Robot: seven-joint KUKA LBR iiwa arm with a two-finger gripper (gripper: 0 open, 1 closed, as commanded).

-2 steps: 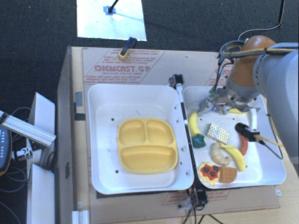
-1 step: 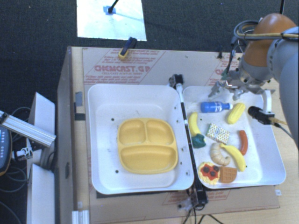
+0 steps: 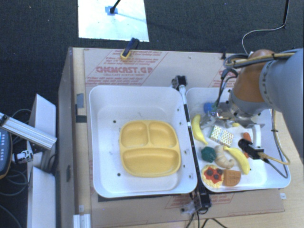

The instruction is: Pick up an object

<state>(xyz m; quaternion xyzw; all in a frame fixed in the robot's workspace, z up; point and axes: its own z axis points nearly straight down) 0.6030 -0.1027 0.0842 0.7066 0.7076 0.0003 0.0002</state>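
Lying just below the claw (image 3: 219,115), whose state I cannot tell, is a checkered block (image 3: 222,136).

The left bin (image 3: 102,127) has open floor all round the yellow divided plate (image 3: 149,147) at its middle. The right bin (image 3: 280,177) is crowded: two bananas (image 3: 198,129), a checkered block (image 3: 222,136), a green lump (image 3: 208,154) and a pizza slice (image 3: 213,175) lie close together, with the arm (image 3: 266,82) overhanging its far end.

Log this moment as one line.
arm: over right bin | gripper: above toys, grip unclear | nearby: blue piece, banana, checkered block | left bin: yellow tray | pick: not confirmed
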